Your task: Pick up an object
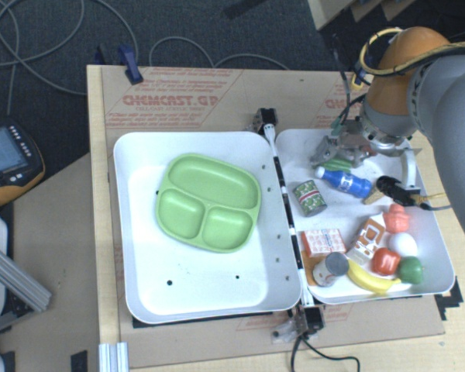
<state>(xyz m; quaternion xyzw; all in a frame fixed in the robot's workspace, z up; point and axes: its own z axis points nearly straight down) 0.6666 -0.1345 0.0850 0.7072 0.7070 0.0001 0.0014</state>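
The grey arm with its orange band enters from the upper right of the frame, and you see the two-finger gripper (339,150) low in the upper part of the right white bin (442,242). You cannot tell its opening: the wrist body hides it.

A slim green object (337,163) lies directly under the gripper, touching or nearly touching it. Just below and to the right lies the blue plastic bottle with a white cap (346,181). Treat either as the likely target; nothing is visibly held.

Further objects crowd the lower right of that bin: a small green patterned can (310,197), a red-and-white carton (322,242), a yellow banana (372,277), a red tomato-like piece (384,260) and a white egg shape (404,244). The left white bin (132,231) carries a light green divided plastic tray (208,202).

Expect these risks:
- The bottle is round and may roll away on contact.
- The green object and bottle lie close together, so the grasp may nudge both and close on neither.
- The bin wall is near; a low approach could strike it.
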